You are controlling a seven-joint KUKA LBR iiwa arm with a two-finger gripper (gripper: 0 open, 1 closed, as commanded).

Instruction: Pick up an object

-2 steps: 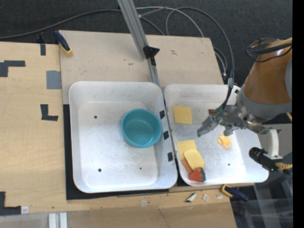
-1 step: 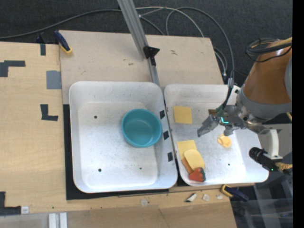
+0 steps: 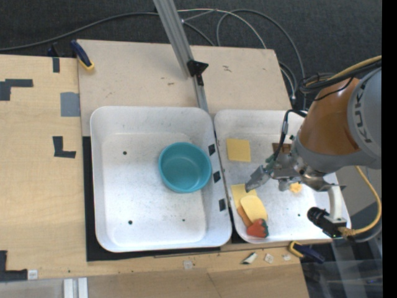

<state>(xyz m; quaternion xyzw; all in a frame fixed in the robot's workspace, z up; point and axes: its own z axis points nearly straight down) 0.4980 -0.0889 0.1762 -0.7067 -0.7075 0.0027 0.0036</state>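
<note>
stage: reaching, nothing lifted yet | jaws (image 3: 255, 180): spread, gripping nothing, low in right bin (image 3: 279, 120) | target: yellow block (image 3: 251, 205) just below them | left: descend, close, lift

Robotics lab or test cell, not a home. Plywood bench (image 3: 37, 166) with grey and black tape marks, a beige board on top of it, dark carpet floor behind. Loose black and white cables (image 3: 248, 20) trail across the floor to the rig. Slanted metal pole (image 3: 177, 39) clamped at the board, likely a sensor mount. Two shallow white bins (image 3: 111, 166) set side by side on a black mat. Industrial grey-and-orange arm (image 3: 338, 129) reaches in from the right. Blue-and-yellow clamps (image 3: 82, 54) grip the bench edges. Toy food pieces and a teal bowl (image 3: 184, 166) serve as test items.
</note>
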